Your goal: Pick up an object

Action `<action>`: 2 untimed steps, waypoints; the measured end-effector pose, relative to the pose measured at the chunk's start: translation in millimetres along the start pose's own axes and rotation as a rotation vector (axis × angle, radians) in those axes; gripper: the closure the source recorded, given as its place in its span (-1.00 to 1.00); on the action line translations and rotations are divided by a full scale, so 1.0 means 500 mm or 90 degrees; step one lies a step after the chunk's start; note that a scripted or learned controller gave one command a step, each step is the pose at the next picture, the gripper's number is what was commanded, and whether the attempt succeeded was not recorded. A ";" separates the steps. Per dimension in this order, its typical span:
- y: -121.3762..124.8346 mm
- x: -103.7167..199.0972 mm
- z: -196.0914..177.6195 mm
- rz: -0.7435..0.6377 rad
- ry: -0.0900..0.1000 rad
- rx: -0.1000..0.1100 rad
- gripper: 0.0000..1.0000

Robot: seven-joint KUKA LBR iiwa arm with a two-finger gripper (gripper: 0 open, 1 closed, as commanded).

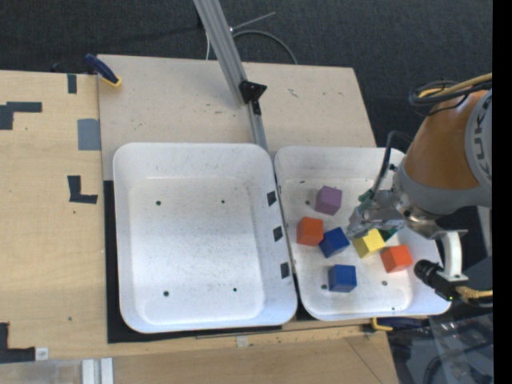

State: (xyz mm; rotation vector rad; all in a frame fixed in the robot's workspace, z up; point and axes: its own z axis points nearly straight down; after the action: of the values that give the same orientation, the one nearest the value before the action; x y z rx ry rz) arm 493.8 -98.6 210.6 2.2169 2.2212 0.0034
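Several small blocks lie in the right bin (320,162): a purple block (328,200), an orange block (310,231), a blue block (334,242), a second blue block (342,278), a yellow block (370,242) and an orange-red block (396,258). My gripper (370,217) is low inside this bin, just above the yellow block and right of the purple one. A bit of green shows beside the yellow block, under the gripper. The arm's grey and orange wrist covers the bin's right side.
The left bin (128,214) sits alongside, sharing a raised middle rim with black clips (278,233). A slanted metal pole (228,46) crosses the bench behind the bins. A blue-and-yellow clamp (104,69) rests at the bench's far left.
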 end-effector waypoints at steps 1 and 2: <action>0.060 0.074 0.000 0.000 0.000 0.004 1.00; 0.104 0.164 0.013 -0.003 0.001 0.003 1.00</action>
State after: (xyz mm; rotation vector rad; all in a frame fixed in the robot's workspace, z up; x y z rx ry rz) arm 545.6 -16.2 204.2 2.2159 2.2296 -0.0006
